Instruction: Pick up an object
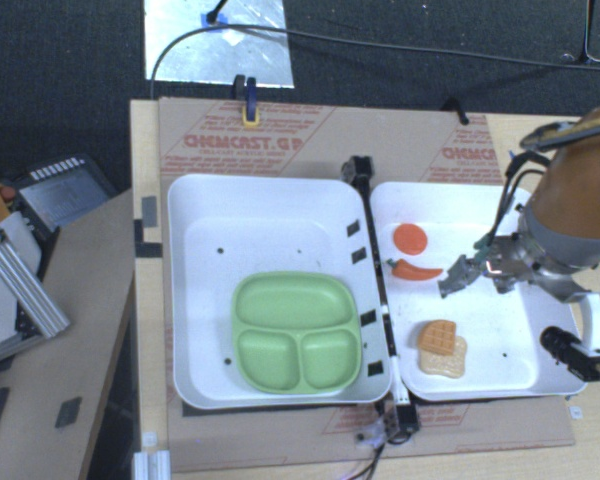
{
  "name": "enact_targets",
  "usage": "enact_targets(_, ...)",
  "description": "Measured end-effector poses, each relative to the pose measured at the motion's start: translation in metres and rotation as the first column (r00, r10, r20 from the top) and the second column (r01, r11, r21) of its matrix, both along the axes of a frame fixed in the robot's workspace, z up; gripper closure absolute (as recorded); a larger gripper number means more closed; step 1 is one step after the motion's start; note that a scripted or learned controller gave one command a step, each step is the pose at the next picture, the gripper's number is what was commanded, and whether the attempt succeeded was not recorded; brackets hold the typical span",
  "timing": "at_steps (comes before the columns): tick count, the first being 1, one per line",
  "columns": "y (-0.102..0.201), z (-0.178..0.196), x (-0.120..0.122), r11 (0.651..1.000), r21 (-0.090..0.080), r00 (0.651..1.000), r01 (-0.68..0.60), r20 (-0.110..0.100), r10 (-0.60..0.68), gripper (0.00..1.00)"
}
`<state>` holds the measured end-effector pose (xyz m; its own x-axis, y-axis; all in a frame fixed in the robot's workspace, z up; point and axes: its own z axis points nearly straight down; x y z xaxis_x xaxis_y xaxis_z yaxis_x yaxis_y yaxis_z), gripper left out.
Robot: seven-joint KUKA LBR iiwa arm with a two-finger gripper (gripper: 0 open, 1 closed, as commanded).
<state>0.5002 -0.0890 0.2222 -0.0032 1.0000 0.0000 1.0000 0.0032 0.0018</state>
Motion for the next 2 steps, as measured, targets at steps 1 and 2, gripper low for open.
enact_targets(1, -0.004, -0.046, 0.008, 1.000, 0.001, 1.000, 0.002, -0.004, -0.002, 0.00)
enact_targets(2, 0.006, -0.095, 0.011, 1.000, 0.002, 1.000, 0.002, -0.006, -0.002, 0.00)
